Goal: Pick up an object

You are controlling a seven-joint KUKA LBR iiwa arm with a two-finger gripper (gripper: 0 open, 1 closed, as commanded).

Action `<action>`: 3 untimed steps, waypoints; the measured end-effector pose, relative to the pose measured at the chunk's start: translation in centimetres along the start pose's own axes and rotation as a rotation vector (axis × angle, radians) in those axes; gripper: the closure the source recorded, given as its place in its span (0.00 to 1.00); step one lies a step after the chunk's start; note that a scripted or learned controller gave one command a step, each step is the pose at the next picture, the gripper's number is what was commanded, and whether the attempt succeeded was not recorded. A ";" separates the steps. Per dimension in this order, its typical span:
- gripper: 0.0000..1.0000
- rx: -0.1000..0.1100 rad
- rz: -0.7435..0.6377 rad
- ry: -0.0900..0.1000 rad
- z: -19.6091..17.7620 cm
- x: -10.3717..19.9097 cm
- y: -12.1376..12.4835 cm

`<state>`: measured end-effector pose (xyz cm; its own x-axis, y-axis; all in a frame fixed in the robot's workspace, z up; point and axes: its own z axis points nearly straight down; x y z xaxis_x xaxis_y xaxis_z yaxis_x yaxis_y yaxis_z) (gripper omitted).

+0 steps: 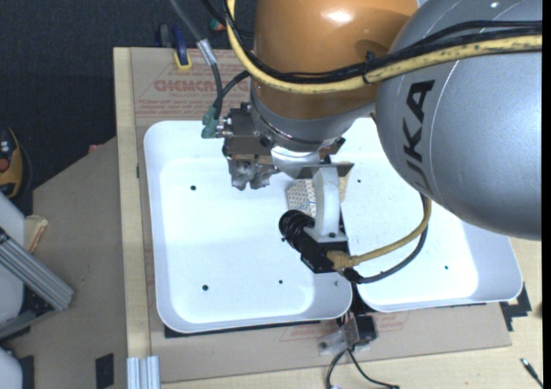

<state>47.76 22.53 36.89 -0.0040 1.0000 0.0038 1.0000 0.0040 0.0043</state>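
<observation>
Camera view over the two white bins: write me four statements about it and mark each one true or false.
1. The rounded band on the grey arm is blue. False: it is orange.
2. The end effector hangs above the left-hand shallow white bin of the view. True.
3. The small pale patterned object lies on the dark floor outside the bins. False: it lies within the white bins' area, close beside the end effector.
4. The tan board under the bins bears red lettering. True.
</observation>
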 end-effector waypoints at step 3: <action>0.00 0.003 0.001 -0.004 -0.7 0.0 0.2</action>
<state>47.93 22.56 37.57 -0.0032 1.0000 0.0001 1.0000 0.0032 0.0016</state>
